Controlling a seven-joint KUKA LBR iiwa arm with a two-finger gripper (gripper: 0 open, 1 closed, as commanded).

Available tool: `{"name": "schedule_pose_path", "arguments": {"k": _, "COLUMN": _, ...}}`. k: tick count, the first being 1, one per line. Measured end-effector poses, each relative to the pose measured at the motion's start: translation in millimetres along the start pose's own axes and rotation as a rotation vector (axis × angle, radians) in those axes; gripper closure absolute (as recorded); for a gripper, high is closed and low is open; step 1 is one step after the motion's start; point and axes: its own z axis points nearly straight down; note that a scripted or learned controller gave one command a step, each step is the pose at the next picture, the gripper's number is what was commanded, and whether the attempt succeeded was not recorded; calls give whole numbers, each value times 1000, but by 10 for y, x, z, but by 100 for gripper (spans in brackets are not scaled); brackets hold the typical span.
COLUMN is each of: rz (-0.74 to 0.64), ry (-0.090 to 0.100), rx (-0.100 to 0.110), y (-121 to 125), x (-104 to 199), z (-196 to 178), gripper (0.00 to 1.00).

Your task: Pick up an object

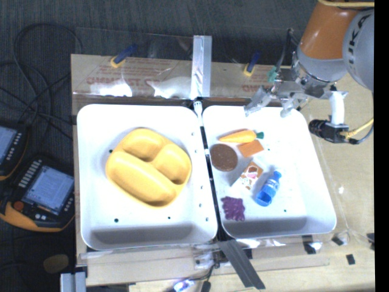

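My gripper (pixel 268 107) hangs over the far rim of the right bin (pixel 316 187), open, with nothing between its fingers. Just below it in that bin lie an orange carrot (pixel 238 136) and an orange block (pixel 253 148). A brown disc (pixel 223 157) sits beside them. Nearer the front are a small printed packet (pixel 250 177), a blue bottle (pixel 267 188) and a purple grape bunch (pixel 233 208). A big yellow lumpy object (pixel 149 166) takes up the middle of the left bin (pixel 97 218).
The bins meet at a central divider (pixel 206 175). A metal bracket (pixel 200 66) and two clamps (pixel 123 55) stand on the board behind the bins. A teach pendant (pixel 42 190) and cables lie on the floor to the left.
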Motion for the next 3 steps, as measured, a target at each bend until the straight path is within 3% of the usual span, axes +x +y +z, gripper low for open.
{"name": "schedule_pose_path", "arguments": {"k": 1, "rz": -189, "ry": 1, "rx": -3, "y": -39, "x": -420, "z": 1750, "gripper": 0}}
{"name": "schedule_pose_path", "arguments": {"k": 2, "rz": -188, "ry": 1, "rx": -2, "y": -43, "x": -426, "z": 1666, "gripper": 100}}
{"name": "schedule_pose_path", "arguments": {"k": 3, "rz": -163, "ry": -1, "rx": -1, "y": 286, "x": 312, "z": 853, "gripper": 100}}
